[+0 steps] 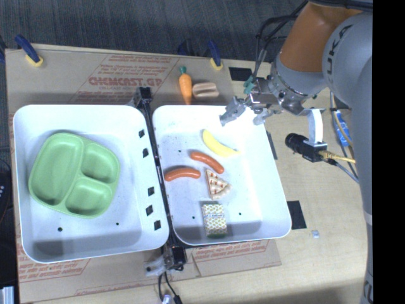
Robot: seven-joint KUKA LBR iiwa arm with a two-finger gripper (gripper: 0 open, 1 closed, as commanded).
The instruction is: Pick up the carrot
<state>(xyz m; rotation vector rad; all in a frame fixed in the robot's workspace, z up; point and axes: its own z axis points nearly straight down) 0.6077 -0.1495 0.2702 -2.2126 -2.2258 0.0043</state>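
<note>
Lying on cardboard sheet (114, 75) behind right bin (269, 189): carrot (185, 86). Gripper (243, 114) fingers apart, empty.

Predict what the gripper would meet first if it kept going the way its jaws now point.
Probably the right bin's far rim, then the carrot beyond it. The gripper points toward the view's left and slightly down, though its height is unclear.

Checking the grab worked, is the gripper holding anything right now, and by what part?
Nothing. The gripper hangs open over the right bin's far edge; the carrot lies outside it.
</note>
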